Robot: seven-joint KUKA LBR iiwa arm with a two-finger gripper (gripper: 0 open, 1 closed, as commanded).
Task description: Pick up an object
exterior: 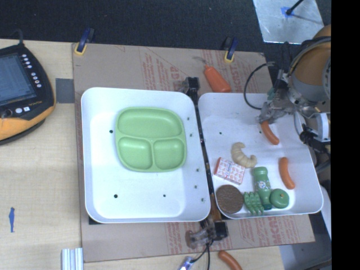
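the claw (274, 112) hangs over the far part of the right bin (225, 108), reaching in from the right under the grey arm with its orange band (312, 66). just under and a touch nearer than the claw lies a small orange sausage (270, 133), its far end right by the claw's tip; whether they touch i cannot tell, and whether the claw is apart or together i cannot tell either, it is a dark tangle from here. that sausage lies on the bin floor with its long axis slanting, far end to the left, near end to the right. it has bare white floor to its left and far side, and the bin's right wall is a little way off to its right. a second orange sausage (287, 172) lies nearer, close to the right wall, running almost far to near. between the two, toward the middle, sits a pale croissant-shaped piece (244, 154). the near end of the bin is crowded: a red-and-white packet (229, 171), a brown round cookie (229, 198), a green bottle (260, 179), a green ridged piece (252, 202) and a green round piece (279, 198), all close together by the near wall. the left bin (95, 151) holds a green divided plate (151, 138).
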